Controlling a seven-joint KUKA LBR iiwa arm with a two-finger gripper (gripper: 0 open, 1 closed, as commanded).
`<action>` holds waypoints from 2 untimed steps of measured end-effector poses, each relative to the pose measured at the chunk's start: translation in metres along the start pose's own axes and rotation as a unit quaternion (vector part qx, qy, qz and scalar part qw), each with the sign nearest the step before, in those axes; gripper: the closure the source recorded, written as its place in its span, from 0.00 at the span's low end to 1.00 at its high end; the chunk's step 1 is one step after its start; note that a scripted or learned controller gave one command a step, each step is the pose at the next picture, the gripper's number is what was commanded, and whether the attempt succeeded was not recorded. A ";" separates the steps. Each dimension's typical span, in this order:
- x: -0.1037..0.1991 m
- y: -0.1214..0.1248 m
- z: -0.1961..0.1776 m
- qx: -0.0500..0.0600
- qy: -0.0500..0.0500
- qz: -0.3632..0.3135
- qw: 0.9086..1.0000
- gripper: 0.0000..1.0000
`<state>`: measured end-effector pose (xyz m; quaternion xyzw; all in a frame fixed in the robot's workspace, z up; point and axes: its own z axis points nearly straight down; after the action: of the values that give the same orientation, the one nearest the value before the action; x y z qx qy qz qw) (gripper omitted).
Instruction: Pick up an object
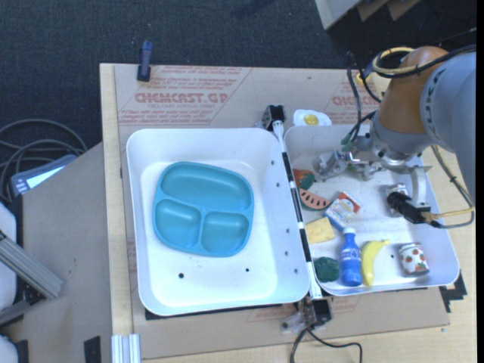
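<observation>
Blue bottle (349,258) in right bin (442,274), arm (423,97) bent over it, jaws' state unclear

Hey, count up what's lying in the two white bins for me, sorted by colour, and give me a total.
Blue: 2, the tray and the bottle
Yellow: 2, the banana and the cheese wedge
Green: 1, the broccoli
Red: 1, the watermelon slice
White with red: 2, the cup and the packet
Total: 8
</observation>
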<state>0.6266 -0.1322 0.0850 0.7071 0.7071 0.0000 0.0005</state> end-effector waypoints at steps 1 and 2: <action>-0.029 0.033 -0.019 0.013 0.001 0.000 1.000 0.00; -0.058 0.041 -0.081 -0.002 -0.001 0.000 1.000 0.00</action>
<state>0.6673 -0.1906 0.1657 0.7070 0.7072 0.0006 0.0022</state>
